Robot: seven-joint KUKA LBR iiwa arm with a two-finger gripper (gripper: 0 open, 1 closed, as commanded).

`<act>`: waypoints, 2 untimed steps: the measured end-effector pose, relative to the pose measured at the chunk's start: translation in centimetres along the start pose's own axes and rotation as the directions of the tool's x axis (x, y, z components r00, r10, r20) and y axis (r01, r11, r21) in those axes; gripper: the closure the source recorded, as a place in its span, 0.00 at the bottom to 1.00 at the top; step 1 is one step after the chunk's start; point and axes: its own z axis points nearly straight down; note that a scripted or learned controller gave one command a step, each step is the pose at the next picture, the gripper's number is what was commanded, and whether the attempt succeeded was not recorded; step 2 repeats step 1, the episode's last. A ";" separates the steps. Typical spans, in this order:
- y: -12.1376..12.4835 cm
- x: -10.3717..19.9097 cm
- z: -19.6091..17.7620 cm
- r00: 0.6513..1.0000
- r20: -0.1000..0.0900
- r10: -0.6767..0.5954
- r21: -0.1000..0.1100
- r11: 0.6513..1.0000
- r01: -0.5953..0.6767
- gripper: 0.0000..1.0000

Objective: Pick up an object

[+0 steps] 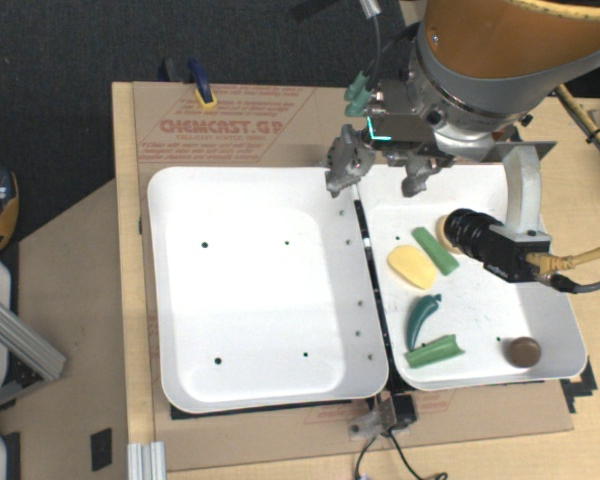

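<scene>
Your stock at this moment, operator: one worktop (130, 268) carrying a brown cardboard sheet (235, 118) printed with red lettering, and on it two shallow white bins side by side. The left bin (245, 288) shows you a bare white floor marked with small dark dots. The right bin (480, 363) holds your pickable items: a yellow piece (412, 266) near its middle; a light green stick (435, 250) lying at a slant, touching the yellow piece's upper right; a dark teal curved piece (422, 318) just below those two; a green block (434, 351) at the near edge, just under the teal piece; a small brown round item (523, 351) in the near right corner, well apart from the rest. A black cylindrical fitting (490, 245) with a cable lies over the right bin's right part, beside the green stick. The arm (510, 38), grey with its orange band, enters from the right and top. Your pincer (383, 176) hangs over the far end of the divide between the two bins, its two fingers (342, 173) spread apart with nothing between them. It sits clear of every item, the nearest being the green stick and yellow piece, further toward you in the right bin. A blue and yellow clamp (202, 86) grips the far edge of the cardboard.
</scene>
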 end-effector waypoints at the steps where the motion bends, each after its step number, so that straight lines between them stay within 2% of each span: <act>1: 0.1 0.0 -1.1 1.000 -0.001 0.000 -0.004 1.000 0.000 1.00; 2: 0.1 0.0 -1.1 1.000 -0.001 0.000 -0.004 1.000 0.000 1.00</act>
